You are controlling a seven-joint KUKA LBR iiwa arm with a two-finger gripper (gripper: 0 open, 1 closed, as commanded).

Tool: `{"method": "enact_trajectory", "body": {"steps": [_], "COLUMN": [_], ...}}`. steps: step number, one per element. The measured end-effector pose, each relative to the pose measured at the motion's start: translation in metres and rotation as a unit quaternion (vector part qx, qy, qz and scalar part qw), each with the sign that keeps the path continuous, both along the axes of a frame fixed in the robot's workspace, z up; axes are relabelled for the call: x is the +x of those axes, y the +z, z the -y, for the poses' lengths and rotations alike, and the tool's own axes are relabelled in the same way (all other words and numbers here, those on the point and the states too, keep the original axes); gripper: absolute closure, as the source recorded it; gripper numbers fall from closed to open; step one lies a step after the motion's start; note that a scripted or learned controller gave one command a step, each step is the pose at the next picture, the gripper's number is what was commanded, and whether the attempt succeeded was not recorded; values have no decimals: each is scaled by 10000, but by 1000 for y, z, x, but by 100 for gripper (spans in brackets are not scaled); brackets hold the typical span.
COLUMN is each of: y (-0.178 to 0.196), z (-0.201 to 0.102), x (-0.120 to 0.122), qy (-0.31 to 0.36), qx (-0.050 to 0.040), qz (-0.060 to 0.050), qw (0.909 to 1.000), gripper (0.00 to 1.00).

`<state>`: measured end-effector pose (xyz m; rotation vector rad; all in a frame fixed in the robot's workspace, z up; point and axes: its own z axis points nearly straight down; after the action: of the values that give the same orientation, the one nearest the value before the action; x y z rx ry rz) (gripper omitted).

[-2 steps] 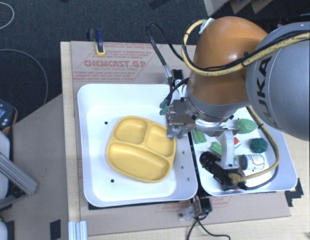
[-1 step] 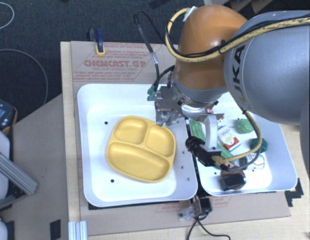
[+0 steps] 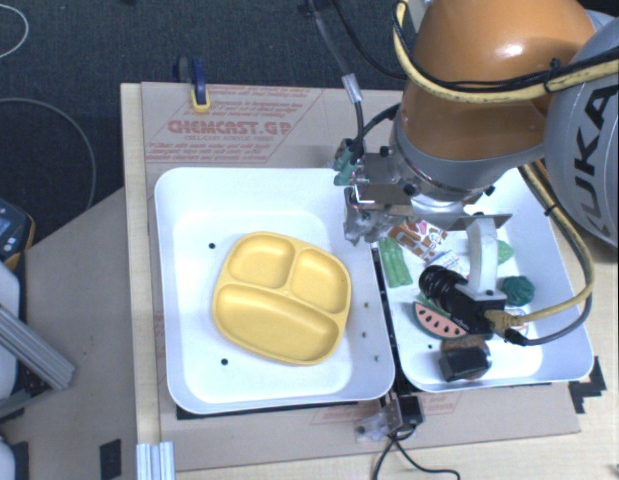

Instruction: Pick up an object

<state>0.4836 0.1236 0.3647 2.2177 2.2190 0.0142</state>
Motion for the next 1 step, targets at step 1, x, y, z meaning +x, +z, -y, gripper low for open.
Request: {"method": "enact_trajectory", "body": {"steps": [1], "y": [-53], "z": [17], "x": [-5], "qy": [-20], "qx": [-23], "qz": [-89], "qw": [10000], "gripper": [100]}}
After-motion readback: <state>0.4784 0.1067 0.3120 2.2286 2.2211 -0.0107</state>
